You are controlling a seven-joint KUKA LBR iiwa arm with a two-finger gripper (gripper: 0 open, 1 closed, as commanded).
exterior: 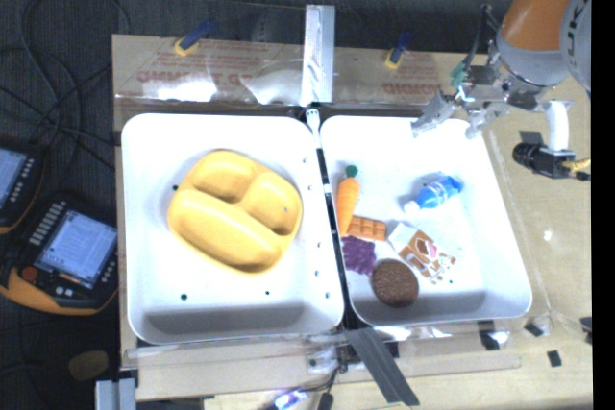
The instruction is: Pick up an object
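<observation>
Brown and round, a chocolate-coloured cookie-like disc (394, 282) lies at the near edge of the right-hand shallow white plastic bin (500, 235), farthest from the fingers (428, 118). Just beyond it sit a small printed white card packet (426, 253), a purple grape-like cluster (358, 253) and a tan waffle-patterned block (368, 228), packed closely, which would likely crowd a grasp. An orange toy carrot with a green top (347, 198) lies along the bin's left wall. A blue and white toy bottle (432, 192) lies apart, nearest below the fingers, so it looks the easiest pick. The fingers hang spread and released over the far rim, grasping nothing. Well left of them, a large yellow rounded foam-like lump (235, 209) fills the other white bin (144, 302).
</observation>
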